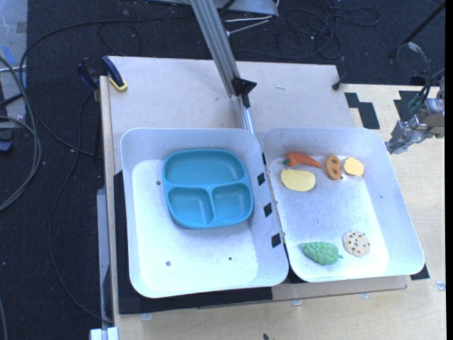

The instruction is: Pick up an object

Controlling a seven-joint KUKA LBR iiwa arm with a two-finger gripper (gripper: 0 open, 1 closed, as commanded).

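The right bin (382,190) holds several toy foods: an orange carrot (303,160), a brown ring-shaped piece (333,167), a yellow-orange round piece (353,167), a yellow lemon-like piece (298,181), a green bumpy piece (320,252) and a speckled cookie (356,244). My gripper (402,139) hangs at the far right of the camera view, just outside the right bin's upper right rim, apart from all the toys. Nothing shows between its fingers.
A blue three-compartment tray (208,188) lies in the left bin (141,261). A slanted metal pole (216,37) rises behind the bins, its foot near their shared rim. Cables lie on the dark floor around the bench. A blue and yellow clamp (113,74) sits at the bench's back left corner.
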